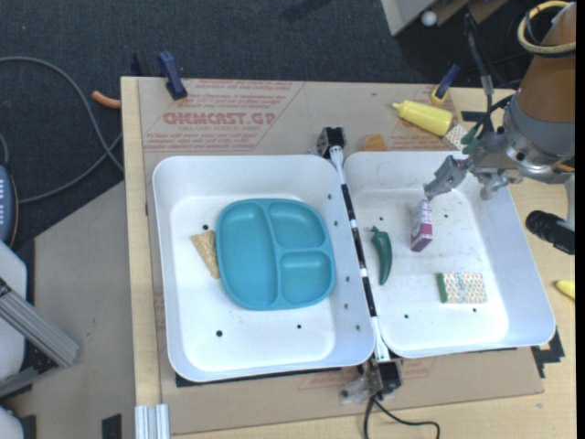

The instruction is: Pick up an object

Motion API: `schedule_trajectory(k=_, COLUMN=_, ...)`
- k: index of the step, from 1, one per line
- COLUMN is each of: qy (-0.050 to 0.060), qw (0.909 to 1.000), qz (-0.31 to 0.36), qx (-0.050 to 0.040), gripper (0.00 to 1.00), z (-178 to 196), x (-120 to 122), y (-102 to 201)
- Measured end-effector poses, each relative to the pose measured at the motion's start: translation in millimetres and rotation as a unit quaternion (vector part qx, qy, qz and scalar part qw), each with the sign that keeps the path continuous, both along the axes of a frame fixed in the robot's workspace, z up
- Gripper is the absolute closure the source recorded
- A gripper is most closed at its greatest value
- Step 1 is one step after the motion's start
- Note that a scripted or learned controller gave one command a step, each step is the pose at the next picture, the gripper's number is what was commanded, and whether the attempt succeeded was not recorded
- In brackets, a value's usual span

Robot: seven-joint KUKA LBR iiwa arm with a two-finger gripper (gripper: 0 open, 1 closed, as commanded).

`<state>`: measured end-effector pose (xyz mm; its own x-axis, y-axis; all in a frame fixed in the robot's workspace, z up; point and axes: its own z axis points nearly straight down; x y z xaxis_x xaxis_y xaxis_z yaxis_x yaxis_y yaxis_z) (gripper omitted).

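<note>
My arm (548,90) comes in from three o'clock, high over the right bin's (521,273) far corner, the orange band uppermost and the grey wrist below it tipped down and toward nine o'clock. My pincer (442,179) hangs at the wrist's nine o'clock side, over the upper part of the right bin. I can make out one grey finger slanting toward seven o'clock; I cannot tell whether the fingers stand apart or together, since the wrist and its cables crowd that spot. Nothing shows between them.

Just below my pincer, toward six o'clock, lies a small purple-and-white carton (420,226), the nearest thing to grasp. Its long axis runs roughly twelve to six, leaning a little toward one o'clock at the top; its print is too small to read. At its eight o'clock lies a green chili pepper (382,253), long axis also near twelve to six, stem end up by the dividing rims. Toward five o'clock of the carton sits a flat patterned sponge (462,287) with a green edge, long axis nine to three.

The left bin (183,337) holds a teal divided plate (274,252); a tan cracker-like piece (206,250) pokes out from under its nine o'clock edge, mostly hidden. A yellow bottle (422,115) lies on the bench (228,112) beyond the right bin.
</note>
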<state>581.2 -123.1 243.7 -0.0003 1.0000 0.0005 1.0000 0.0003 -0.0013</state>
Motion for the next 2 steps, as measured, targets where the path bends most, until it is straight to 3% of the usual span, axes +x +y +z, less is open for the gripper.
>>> schedule_trajectory(k=1, qy=-0.001, qw=1.0, qz=-0.001, qx=-0.0003, gripper=0.0, z=-159, x=20, y=-3)
schedule_trajectory(k=2, qy=-0.002, qw=1.0, qz=-0.001, qx=-0.0005, gripper=1.0, z=-149, x=20, y=-3)
